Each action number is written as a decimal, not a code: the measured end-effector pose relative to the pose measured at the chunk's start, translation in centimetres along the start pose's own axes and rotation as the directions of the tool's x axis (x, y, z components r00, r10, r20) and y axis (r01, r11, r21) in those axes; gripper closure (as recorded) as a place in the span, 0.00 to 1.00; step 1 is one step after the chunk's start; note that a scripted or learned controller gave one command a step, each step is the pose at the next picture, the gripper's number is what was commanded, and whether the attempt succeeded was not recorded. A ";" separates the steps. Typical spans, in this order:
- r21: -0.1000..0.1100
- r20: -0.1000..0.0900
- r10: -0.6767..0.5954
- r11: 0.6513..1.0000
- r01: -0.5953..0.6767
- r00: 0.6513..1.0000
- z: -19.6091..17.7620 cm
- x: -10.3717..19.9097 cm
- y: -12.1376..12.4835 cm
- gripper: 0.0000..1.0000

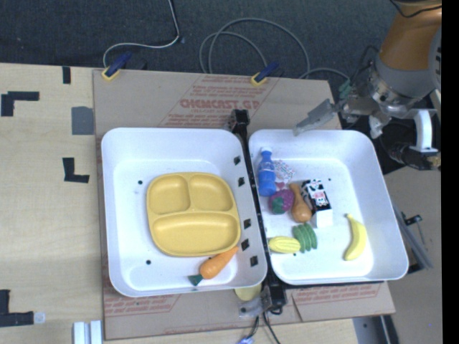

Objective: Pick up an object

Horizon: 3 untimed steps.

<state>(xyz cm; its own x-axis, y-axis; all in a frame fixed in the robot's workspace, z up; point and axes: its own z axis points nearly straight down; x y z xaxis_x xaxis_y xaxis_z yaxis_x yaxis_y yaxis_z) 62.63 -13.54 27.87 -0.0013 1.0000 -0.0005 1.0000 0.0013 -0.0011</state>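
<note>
1. Nearest you, at the front of the left bin (118, 192), you see a toy carrot (217, 263) lying on its side against the front edge of a yellow divided plate (192, 213). It looks like light, hard plastic; its tapered body would likely slip out of a pinch taken near the tip.

2. In the right bin (373, 213), the front row holds a yellow corn cob (284, 245) touching a green ribbed piece (305, 236), and a banana (354, 238) lying apart toward the right wall. The banana is probably your easiest pick: it has bare floor around it, seems light and rigid, and you should close across its narrow middle, not along the curve.

3. Further back sits a tight cluster: a purple-red fruit (280, 202), an orange piece (300, 208) and a black-and-white carton (316, 194), all touching or nearly so. Expect neighbours to be nudged if you go in here.

4. Behind them a small blue bottle (266, 174) lies near the divider. It is smooth and round, so it may roll or slide; grip across the body.

5. Farthest away, the gripper (315, 119) hangs above the back rim of the right bin, well apart from every object. You cannot tell from this view whether its pincer is spread or pressed together, and nothing is seen in it.
</note>
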 end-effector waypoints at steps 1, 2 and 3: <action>0.019 -0.005 0.003 1.000 -0.003 1.000 14.0 0.9 -9.6 0.00; 0.002 0.002 0.004 1.000 -0.004 1.000 19.8 1.0 -10.7 0.00; -0.025 0.023 0.018 1.000 -0.018 1.000 19.0 2.2 -13.0 0.00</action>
<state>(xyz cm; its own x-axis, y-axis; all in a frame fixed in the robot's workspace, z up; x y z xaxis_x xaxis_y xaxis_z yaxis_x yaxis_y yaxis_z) 49.56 -11.34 8.86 0.0168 0.9996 -0.0239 0.9996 -0.0163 0.0235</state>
